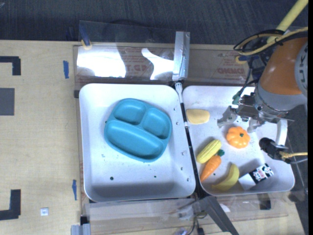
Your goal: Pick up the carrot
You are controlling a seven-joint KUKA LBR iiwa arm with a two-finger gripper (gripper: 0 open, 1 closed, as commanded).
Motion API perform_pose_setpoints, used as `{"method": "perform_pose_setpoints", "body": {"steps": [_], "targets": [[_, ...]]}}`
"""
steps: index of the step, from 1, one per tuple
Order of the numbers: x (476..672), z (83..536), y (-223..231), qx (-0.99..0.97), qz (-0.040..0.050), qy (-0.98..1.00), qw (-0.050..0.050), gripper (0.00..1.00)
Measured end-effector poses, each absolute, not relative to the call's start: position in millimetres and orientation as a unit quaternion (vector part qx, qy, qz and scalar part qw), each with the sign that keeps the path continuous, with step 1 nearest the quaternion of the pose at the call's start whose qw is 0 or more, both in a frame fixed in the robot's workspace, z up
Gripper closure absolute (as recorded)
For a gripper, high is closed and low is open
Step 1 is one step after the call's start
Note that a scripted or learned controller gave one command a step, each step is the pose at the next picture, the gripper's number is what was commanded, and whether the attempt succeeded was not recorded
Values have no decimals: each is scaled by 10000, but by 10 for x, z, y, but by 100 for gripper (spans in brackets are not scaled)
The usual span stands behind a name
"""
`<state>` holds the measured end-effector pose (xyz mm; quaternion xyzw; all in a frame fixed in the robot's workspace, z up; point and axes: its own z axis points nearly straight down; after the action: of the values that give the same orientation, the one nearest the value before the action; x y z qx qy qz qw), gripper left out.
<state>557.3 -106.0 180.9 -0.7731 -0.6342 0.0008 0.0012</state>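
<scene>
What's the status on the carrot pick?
Gripper above the pumpkin, holding nothing. Carrot untouched in right bin. Corn and banana crowd it.

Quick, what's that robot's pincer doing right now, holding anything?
Pincer: open, holding nothing, poised just above the orange pumpkin. The carrot lies untouched.

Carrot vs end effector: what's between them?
In the camera view, the small orange pumpkin sits between the end effector and the carrot; the corn cob lies just left of that line.
</scene>
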Motion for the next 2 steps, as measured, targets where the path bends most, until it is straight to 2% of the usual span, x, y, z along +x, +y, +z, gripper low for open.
{"method": "perform_pose_setpoints", "body": {"steps": [1, 2], "targets": [[5391, 1931, -483, -8307, 12, -5567, 27, 0], [5562, 1724, -1226, -8149, 14, -5796, -6, 0]]}}
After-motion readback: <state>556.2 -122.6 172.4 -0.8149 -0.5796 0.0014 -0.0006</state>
